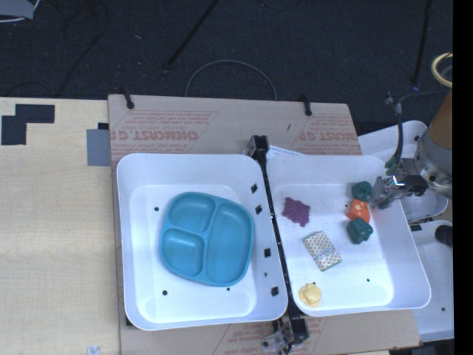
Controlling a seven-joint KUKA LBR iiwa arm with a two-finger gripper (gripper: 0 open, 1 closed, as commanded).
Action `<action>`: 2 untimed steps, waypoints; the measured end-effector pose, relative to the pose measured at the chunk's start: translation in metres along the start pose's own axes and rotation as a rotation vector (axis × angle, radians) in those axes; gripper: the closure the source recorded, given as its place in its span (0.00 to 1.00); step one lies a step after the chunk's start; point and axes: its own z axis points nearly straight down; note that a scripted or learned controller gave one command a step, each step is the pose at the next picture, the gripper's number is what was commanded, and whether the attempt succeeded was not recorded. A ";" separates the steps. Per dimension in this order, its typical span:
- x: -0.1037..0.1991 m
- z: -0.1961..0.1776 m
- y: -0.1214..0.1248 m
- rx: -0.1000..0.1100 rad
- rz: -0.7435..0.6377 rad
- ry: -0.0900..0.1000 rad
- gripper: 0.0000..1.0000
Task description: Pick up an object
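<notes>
1. Nearest the camera, a small yellow object (310, 295) lies at the front edge of the right bin (403, 291), close to the divider between the two bins
2. Just behind it sits a patterned packet (322, 250), tilted, and farther back a purple piece (296, 211) lies flat on the bin floor; both sit apart from everything else
3. Alongside, the left bin (137, 198) holds a blue sectioned plate (208, 238), which takes up most of its floor
4. Toward the right wall of the right bin a tight cluster sits: a teal piece (360, 230), an orange piece (358, 210) touching it, and a second teal piece (361, 191) behind
5. The hand (389, 187) hangs at the right rim, just beside that rear teal piece; whether its fingers are apart or closed cannot be told, and nothing is seen between them
6. Judged from this, the step is the approach to a grasp; the next move calls for settling over one piece of the cluster, and the crowding could spoil the grip
</notes>
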 end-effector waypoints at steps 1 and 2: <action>0.049 -0.007 0.011 0.001 -0.002 0.001 1.00; 0.093 0.005 0.015 0.004 -0.001 0.002 1.00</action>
